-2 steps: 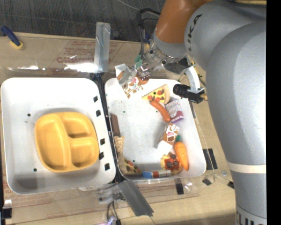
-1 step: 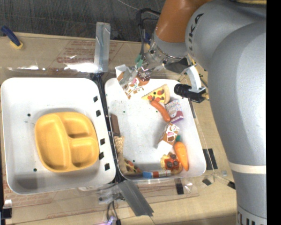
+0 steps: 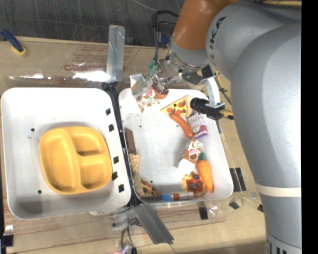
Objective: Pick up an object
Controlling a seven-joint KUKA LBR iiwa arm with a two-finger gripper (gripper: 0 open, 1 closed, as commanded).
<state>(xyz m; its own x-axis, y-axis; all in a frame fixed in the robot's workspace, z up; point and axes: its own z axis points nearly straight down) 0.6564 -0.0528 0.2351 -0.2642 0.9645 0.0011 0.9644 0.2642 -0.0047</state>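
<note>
The grey arm (image 3: pixel 265 89) is extended from the right over the right bin (image 3: pixel 148 142), while a yellow divided tray (image 3: pixel 74 157) is seen in the left bin (image 3: pixel 16 142). The gripper (image 3: pixel 158 83) is placed at the right bin's far corner over a small printed packet (image 3: pixel 143 95); whether it is closed cannot be told. Toy foods are scattered along the right side: a carrot (image 3: pixel 204 174), a sausage (image 3: pixel 181 124), a pizza slice (image 3: pixel 177 108).

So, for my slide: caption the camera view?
KUKA arm over right bin of toy food; yellow tray in left bin.
</note>
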